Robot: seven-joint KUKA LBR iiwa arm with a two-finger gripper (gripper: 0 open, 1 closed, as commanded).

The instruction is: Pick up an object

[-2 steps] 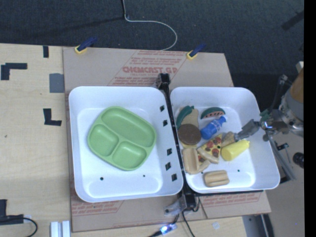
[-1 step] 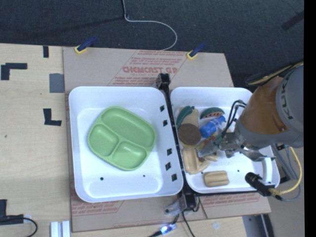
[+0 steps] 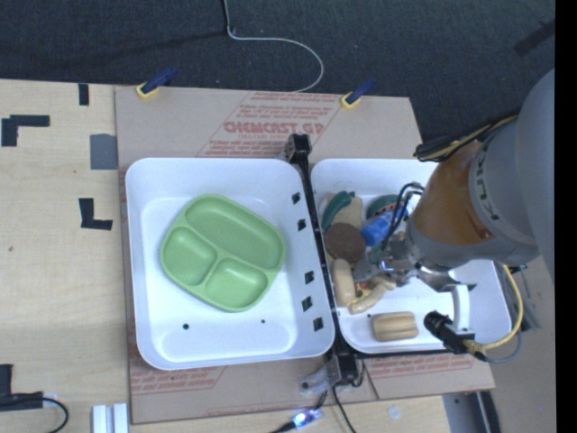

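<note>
Cardboard-topped bench (image 3: 261, 124); tool (image 3: 386, 262) low in right bin (image 3: 491, 327) clutter, grip state indiscernible.

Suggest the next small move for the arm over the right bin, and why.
Probably a short, straight descent. The gripper sits low over the clutter in the right bin, beside a brown round object and a pale banana-like piece, but I cannot tell what, if anything, sits between its fingers. The tan block lies apart, an easier alternative target.
</note>
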